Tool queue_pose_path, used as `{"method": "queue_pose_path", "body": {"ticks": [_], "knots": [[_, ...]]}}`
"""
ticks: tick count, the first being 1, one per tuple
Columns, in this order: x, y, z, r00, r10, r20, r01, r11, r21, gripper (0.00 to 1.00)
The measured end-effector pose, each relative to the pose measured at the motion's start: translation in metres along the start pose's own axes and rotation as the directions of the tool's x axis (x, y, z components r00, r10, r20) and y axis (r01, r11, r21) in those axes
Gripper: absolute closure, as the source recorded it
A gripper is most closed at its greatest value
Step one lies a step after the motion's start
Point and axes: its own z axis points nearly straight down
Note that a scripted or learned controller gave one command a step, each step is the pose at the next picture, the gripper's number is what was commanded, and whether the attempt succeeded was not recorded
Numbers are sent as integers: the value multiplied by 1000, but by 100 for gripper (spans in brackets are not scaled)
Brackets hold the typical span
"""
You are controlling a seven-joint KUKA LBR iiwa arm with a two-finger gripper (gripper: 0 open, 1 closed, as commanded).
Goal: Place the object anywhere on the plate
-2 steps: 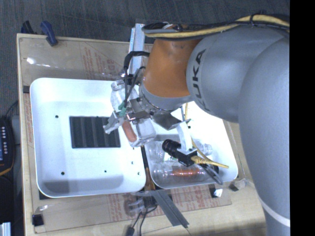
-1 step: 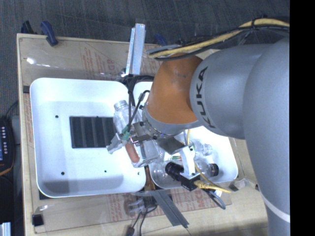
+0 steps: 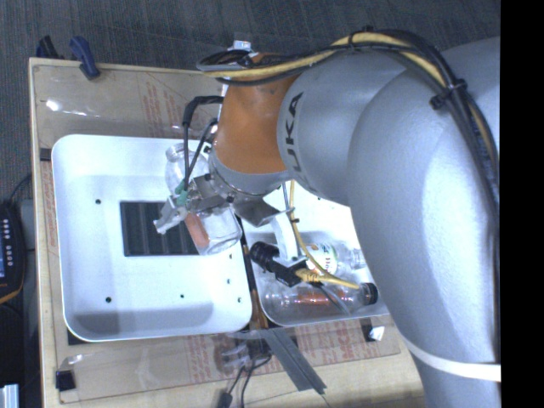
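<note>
Object (image 3: 198, 232), reddish, sits pinched in gripper (image 3: 189, 219) beside dark plate (image 3: 140, 228), left bin (image 3: 85, 228).

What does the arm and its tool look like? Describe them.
The arm is bulky, rounded and grey, with an orange band above the wrist and dark KUKA lettering beside it. Yellow and black cables run along it. The tool is small, metallic, with green detail.

A robotics lab: my cabled arm (image 3: 382, 168) works over a wooden bench (image 3: 127, 368) with two white bins (image 3: 85, 228), clamps (image 3: 83, 58) at its edge.
</note>
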Motion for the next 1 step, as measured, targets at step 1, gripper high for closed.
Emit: {"method": "queue_pose_path", "body": {"ticks": [1], "knots": [[-64, 26, -3, 996, 95, 0, -95, 996, -1, 100]]}}
